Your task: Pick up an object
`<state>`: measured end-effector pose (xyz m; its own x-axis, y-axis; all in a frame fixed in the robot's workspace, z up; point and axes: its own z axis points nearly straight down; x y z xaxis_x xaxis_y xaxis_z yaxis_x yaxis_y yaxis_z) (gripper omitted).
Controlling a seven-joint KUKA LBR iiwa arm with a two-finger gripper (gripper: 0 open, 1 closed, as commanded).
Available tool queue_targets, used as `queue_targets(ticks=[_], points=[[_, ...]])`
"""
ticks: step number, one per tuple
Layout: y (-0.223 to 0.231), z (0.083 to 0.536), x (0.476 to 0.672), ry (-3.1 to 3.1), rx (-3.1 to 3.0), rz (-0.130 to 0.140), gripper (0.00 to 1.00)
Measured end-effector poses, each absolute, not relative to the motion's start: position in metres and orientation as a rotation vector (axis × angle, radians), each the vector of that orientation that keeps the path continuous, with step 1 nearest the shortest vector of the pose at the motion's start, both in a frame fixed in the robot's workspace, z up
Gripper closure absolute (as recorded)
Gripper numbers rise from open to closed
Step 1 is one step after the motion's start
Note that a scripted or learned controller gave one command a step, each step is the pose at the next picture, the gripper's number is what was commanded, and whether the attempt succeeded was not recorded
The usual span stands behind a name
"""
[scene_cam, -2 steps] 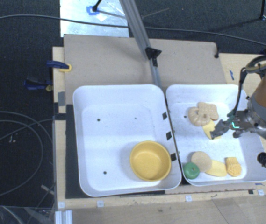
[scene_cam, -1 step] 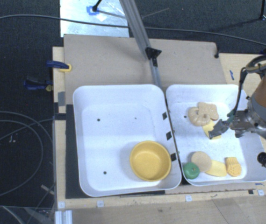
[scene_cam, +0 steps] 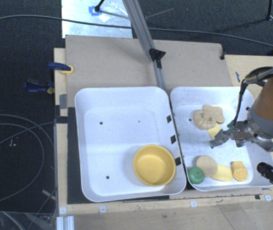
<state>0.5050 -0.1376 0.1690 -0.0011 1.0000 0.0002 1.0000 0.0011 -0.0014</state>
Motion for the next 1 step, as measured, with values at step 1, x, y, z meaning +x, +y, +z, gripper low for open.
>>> queue_targets(ticks=[1], points=[[-0.1434, 0.1205, 0.5128, -2.221, -2.22, 0.001, 0.0]])
